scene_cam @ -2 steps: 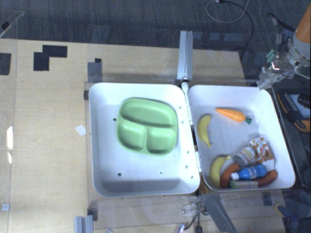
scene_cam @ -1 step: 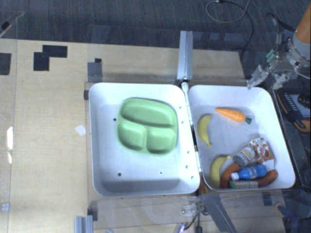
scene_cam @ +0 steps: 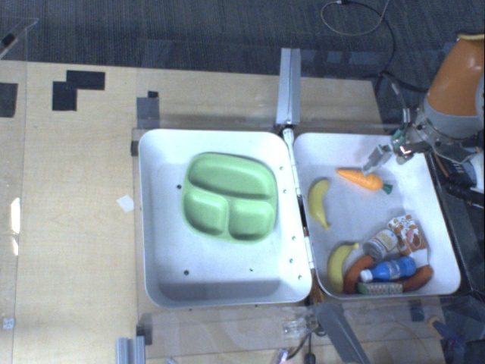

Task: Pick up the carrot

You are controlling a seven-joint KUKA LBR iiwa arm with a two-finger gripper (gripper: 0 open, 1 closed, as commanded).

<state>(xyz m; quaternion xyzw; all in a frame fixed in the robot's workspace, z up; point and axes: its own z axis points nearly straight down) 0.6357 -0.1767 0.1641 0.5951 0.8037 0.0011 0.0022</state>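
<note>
While two white bins sit side by side on the tabletop, the left bin holds one green divided tray. In the right bin lie one carrot, two bananas, one near the divider and one at six o'clock, one red sausage, one blue-capped bottle, one jar and one snack packet. The carrot lies at twelve o'clock in its bin, long axis nearly level, pointed tip toward nine o'clock, green end toward three. Just beside it at one o'clock hangs the pincer; whether it is released or clenched, I cannot tell.
</note>
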